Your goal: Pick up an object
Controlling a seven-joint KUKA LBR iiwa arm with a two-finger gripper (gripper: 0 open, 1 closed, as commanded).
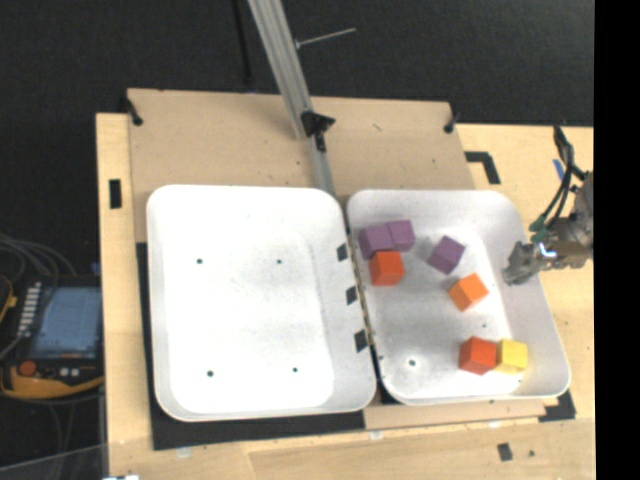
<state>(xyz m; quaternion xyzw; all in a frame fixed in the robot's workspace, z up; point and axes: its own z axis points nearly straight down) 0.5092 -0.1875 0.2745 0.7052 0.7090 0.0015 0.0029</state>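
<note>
- The hand (522, 266) sits at the right rim of the right bin (430, 383), too small and blurred to tell whether it is spread or pressed together, and nothing shows in it
- All the blocks lie in the right bin, which serves as the landmark here; the left bin (250, 288) lies beside it on the desk (300, 448)
- Nearest the hand is the orange block (468, 291), just right of the bin's middle and standing alone
- A purple block (447, 254) lies up and left of it, apart from the rest
- Two purple blocks (387, 237) touch each other near the bin's left wall, with an orange-red block (387, 268) tight below them
- A red-orange block (479, 355) and a yellow block (513, 355) touch near the bin's lower right corner
- The blocks look small, light and stiff, with flat faces, so I judge a pinch across two opposite sides would hold
- The lone orange block seems the easiest take, having free space on all sides
</note>
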